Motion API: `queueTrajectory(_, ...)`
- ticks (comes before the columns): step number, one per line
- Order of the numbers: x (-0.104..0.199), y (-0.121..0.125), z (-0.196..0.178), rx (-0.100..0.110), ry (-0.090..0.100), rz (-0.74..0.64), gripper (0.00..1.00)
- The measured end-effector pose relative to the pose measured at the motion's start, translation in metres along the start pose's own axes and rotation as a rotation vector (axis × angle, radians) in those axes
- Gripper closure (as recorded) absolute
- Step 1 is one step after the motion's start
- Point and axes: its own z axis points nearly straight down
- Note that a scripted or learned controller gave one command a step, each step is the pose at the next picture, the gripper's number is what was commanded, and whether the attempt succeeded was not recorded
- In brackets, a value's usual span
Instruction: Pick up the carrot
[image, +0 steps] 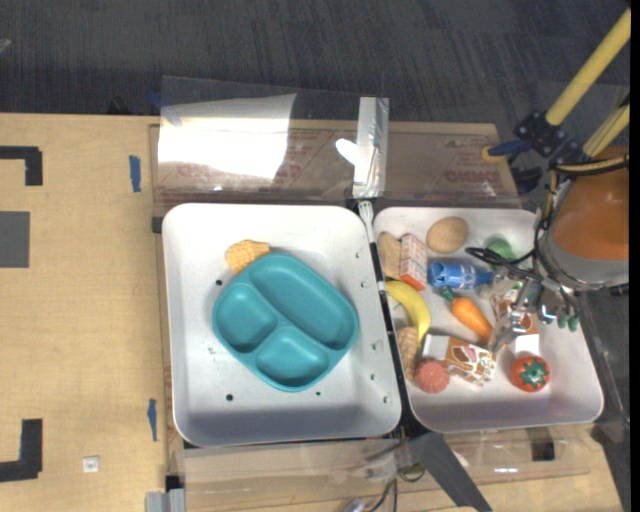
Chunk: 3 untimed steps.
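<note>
Pincer (519, 312): hanging low over the right bin, just right of the carrot; how far it is opening cannot be told, and nothing is showing in its grip.
Tomato (530, 372): sitting at the near right of the right bin (585, 400).
Round red item (432, 376): lying at the near left of that bin, beside a small printed packet (470, 360).
Teal divided plate (286, 319): resting at a slant in the middle of the left bin (195, 400).
Carrot (470, 315): lying mid-bin on the right, tilted, its green end pointing far-left.
Banana (411, 306): curving along the right bin's left wall.
Blue item (455, 273): lying just beyond the carrot.
Yellow item (246, 253): peeking out at the plate's far-left edge.
Potato (447, 235): sitting near the far wall.
Arm (590, 225): reaching in from the right, orange band showing.
</note>
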Motion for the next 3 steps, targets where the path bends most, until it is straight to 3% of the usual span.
queueTrajectory(1, 0.033, 0.071, -0.001, -0.005, -0.002, 0.238, 0.0)
queueTrajectory(2, 0.03, 0.072, -0.014, -0.006, -0.011, 0.236, 1.0)
queueTrajectory(3, 0.051, 0.135, -0.104, -0.004, 0.0, 0.488, 1.0)
